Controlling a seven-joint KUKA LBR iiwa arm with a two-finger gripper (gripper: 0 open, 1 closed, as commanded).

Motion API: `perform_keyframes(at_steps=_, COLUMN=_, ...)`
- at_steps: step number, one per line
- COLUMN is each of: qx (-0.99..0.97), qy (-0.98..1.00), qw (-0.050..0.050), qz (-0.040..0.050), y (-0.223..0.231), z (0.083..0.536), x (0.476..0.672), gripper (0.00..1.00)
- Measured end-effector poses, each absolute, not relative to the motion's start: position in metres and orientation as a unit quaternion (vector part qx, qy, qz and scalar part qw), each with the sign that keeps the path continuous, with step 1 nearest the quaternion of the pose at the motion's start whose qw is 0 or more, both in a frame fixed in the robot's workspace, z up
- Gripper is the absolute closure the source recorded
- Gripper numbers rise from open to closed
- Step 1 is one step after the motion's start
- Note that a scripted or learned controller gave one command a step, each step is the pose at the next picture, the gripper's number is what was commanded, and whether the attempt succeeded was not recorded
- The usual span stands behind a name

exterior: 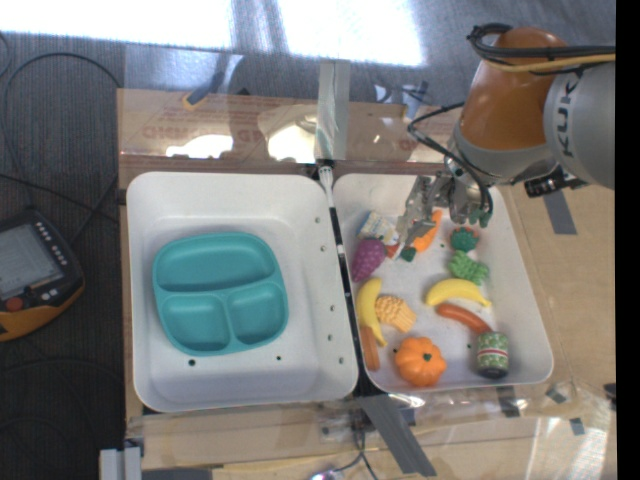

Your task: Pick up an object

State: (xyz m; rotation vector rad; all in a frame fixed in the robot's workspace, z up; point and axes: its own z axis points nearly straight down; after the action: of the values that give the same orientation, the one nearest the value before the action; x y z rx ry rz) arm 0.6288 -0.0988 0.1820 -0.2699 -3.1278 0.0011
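1. Arm (540, 98), grey with an orange band, enters from the upper right of the frame and reaches down over the right bin (530, 313).
2. Gripper (425, 226) sits low in the upper middle of the right bin, fingers pointing down into the toy pile.
3. Carrot (423, 240), orange, tilted, lies right at the fingertips and looks to sit between them; fingers appear closed on it, though the contact is small and partly hidden.
4. Purple grape bunch (367, 259) is just left of the carrot, near the divider between the bins.
5. A small blue-white item (375, 225) lies above the grapes, too small to identify.
6. Two green broccoli-like pieces (466, 258) sit right of the gripper.
7. Banana (457, 291) is at the centre right of the bin, with a red sausage (463, 317) just below it.
8. Second banana (369, 303) and a corn cob (395, 313) lie side by side, lower left of the bin.
9. Pumpkin (420, 361) is at the bottom centre; a green-and-red can (491, 354) is at the bottom right.
10. Left bin (150, 368) holds a teal divided plate (220, 291).
11. Worktop (165, 128) is brown; a handheld controller (30, 268) lies at the far left.
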Motion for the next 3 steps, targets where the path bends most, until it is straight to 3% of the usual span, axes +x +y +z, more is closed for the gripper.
perform_keyframes(at_steps=1, qx=0.242, qy=-0.970, qw=0.001, qz=-0.0014, y=-0.073, z=0.182, x=0.572, gripper=1.00)
perform_keyframes(at_steps=2, qx=0.210, qy=-0.978, qw=0.002, qz=-0.0014, y=-0.086, z=0.181, x=0.494, gripper=1.00)
perform_keyframes(at_steps=3, qx=0.391, qy=-0.920, qw=0.000, qz=-0.0022, y=-0.150, z=0.179, x=0.551, gripper=1.00)
